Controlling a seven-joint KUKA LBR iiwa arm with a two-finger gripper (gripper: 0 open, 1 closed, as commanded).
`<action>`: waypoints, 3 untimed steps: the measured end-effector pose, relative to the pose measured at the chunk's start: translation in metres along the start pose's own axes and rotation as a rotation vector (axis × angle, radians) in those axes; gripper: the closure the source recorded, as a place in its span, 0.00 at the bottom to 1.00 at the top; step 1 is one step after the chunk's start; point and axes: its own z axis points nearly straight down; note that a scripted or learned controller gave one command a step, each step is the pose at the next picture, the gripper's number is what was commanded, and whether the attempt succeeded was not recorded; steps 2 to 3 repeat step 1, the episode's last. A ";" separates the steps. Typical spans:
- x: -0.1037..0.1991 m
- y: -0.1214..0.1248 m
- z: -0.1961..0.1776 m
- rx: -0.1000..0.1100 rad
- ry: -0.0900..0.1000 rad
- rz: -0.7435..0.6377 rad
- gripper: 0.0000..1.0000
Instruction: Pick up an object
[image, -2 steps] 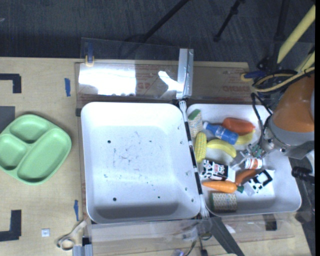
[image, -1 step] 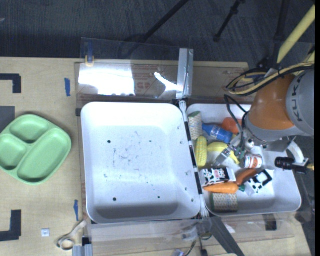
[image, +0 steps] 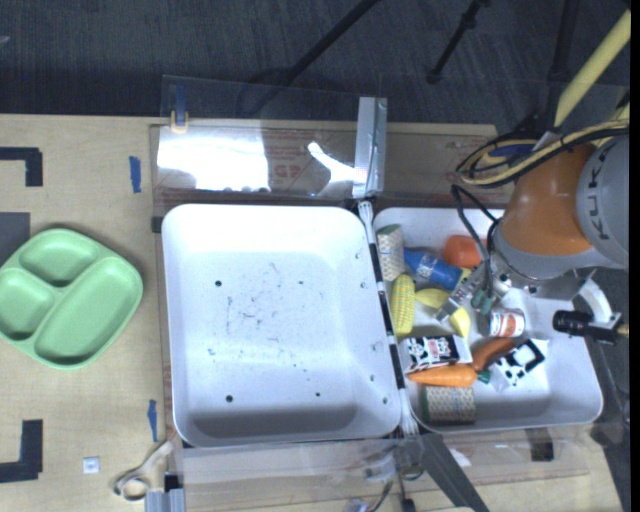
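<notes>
The right bin (image: 570, 400) holds a heap of small objects. Among them are a yellow corn cob (image: 402, 303), a blue can (image: 437, 268), an orange ball-like piece (image: 462, 249), a carrot (image: 443, 377), a black-and-white carton (image: 433, 350) and a red-and-white can (image: 506, 324). My gripper (image: 478, 296) reaches down into the middle of this heap, between the blue can and the red-and-white can, just above a yellow piece (image: 460, 321). The wrist hides what lies right under it.
The left bin (image: 270, 310) lies beside the right one, parted from it by a thin ridge. A green divided plate (image: 66, 297) rests on the bench at far left. A clear panel (image: 260, 155) stands behind the bins. Cables hang above the arm.
</notes>
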 end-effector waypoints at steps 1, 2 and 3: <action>0.007 0.099 -0.087 0.009 0.006 0.245 1.00; 0.007 0.099 -0.087 0.009 0.006 0.245 1.00; 0.007 0.099 -0.087 0.009 0.006 0.245 1.00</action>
